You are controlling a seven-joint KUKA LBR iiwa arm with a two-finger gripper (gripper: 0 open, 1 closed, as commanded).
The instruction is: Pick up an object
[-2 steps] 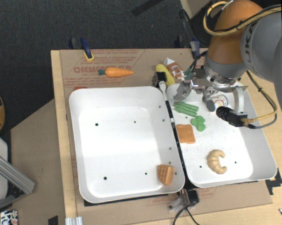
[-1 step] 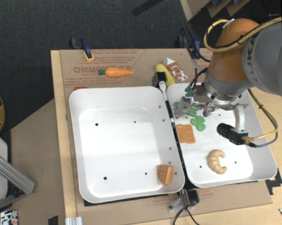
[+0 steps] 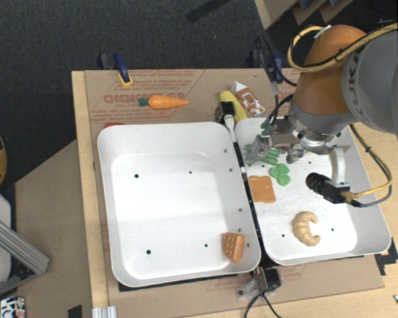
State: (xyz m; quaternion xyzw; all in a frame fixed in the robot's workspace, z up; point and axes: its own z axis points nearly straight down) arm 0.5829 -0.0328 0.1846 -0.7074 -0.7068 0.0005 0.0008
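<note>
green toy (image 3: 279,172): right bin, near top left | croissant (image 3: 307,227): right bin, front | bread slice (image 3: 261,188): right bin, left wall

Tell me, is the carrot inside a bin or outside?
Outside: the carrot lies on the brown board behind the left bin.

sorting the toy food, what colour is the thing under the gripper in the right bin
Green. The toy lies in the right bin, seen in the camera view.
</note>
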